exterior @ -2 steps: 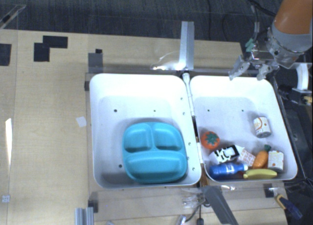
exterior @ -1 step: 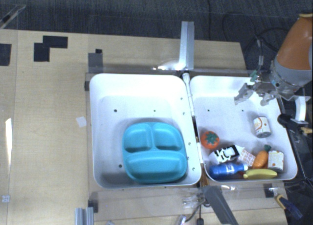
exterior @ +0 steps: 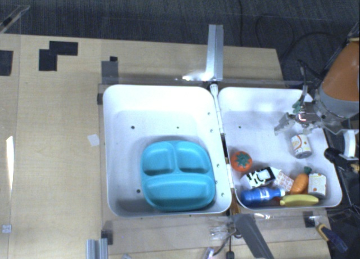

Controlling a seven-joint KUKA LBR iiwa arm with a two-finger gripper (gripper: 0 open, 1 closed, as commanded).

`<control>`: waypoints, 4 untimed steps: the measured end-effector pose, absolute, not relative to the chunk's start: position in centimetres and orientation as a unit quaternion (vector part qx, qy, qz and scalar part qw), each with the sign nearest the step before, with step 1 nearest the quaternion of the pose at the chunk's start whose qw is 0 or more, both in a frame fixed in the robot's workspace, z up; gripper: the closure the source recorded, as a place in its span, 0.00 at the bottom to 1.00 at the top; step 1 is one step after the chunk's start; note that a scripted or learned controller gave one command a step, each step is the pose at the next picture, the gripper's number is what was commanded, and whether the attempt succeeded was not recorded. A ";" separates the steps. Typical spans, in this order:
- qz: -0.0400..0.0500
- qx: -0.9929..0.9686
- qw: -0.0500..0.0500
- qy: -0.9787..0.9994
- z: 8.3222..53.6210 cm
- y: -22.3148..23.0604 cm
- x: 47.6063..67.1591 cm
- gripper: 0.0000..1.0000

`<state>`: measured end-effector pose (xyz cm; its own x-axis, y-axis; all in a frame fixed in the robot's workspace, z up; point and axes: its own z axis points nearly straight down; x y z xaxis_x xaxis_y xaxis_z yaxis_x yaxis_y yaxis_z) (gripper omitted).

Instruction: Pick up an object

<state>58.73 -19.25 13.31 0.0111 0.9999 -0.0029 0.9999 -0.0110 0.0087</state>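
Bench (exterior: 56, 156) wood lies bare at the far left. Next comes the left bin (exterior: 124, 97), which holds a blue tray (exterior: 179, 174) with three compartments, lying flat toward the near wall. It is wide, stiff and smooth, with only its rim to grip, so I judge it a poor choice.

Across the divider, the right bin (exterior: 253, 106) has its clutter along the near side. A tomato (exterior: 241, 161) sits by the divider. Beside it are a black-and-white pack (exterior: 259, 177) and a blue bottle (exterior: 260, 196) lying on its side. A banana (exterior: 299, 200) lies along the near wall with a carrot (exterior: 300, 183) just behind it, and a small box (exterior: 317, 184) stands in the right corner.

A small pale can (exterior: 301, 146) sits apart from that pile, in open floor toward the right wall and tilted or on its side. The gripper (exterior: 301, 116) hangs just behind and above it, on the arm (exterior: 343, 83) reaching in from the right. The claw's metal blurs together, so I cannot tell whether it is wide or narrow, nor whether it touches the can.

The can is the likely target. It looks light and rigid, with a slick, rounded wall that may roll or squirt out. It is best taken across its middle, square to its axis.
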 end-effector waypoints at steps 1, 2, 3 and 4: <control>0.002 0.711 0.004 0.703 13.3 -19.2 58.7 0.00; 0.003 0.693 0.007 0.720 9.0 -20.4 55.5 0.00; 0.002 0.720 0.003 0.694 9.1 -18.3 55.1 0.00; 0.005 0.655 0.011 0.755 9.2 -13.8 51.4 0.00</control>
<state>51.38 -13.81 9.16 -0.1409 0.9900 -0.0090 0.9897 0.1411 0.0224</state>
